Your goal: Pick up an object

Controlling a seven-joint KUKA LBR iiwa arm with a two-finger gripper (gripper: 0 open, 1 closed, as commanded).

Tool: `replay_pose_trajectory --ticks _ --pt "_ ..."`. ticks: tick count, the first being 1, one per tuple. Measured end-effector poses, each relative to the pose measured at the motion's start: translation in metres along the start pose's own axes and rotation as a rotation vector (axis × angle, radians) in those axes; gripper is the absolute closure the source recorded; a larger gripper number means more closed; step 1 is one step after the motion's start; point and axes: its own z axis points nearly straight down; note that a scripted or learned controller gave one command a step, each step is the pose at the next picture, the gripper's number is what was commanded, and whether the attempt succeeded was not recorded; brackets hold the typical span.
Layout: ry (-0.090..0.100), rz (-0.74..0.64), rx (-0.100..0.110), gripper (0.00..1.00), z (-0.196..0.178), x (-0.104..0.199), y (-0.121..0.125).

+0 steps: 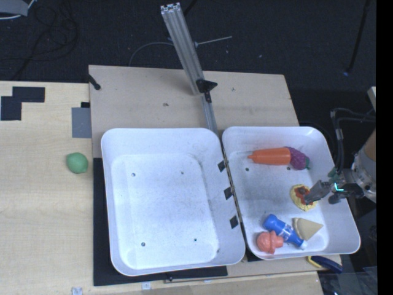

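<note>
We see the grey two-finger gripper (pixel 317 192) touching a small yellow-and-red toy (pixel 300 196) in the right white bin (pixel 279 137); we cannot tell its grip.

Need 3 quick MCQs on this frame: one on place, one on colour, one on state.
1. Where does the green ball lie?
A. in the left bin
B. on the bench, left of both bins
C. in the right bin

2. What colour is the long toy at the far side of the right bin?
A. orange
B. black
C. white

3. Where is the gripper?
A. over the left bin
B. over the ball
C. low at the yellow toy, right bin

Key: 1 B, it sits on the wood outside the bins. 2 A, its body is orange. 3 C, its tip meets that toy.
</note>
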Motion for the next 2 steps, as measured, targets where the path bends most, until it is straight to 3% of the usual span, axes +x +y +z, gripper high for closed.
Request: replay_pose_trajectory --ticks 1,2 --pt "0.000 0.000 0.000 0.00 0.000 0.000 0.000" --pt "0.001 0.000 0.005 0.00 0.063 0.000 0.000"
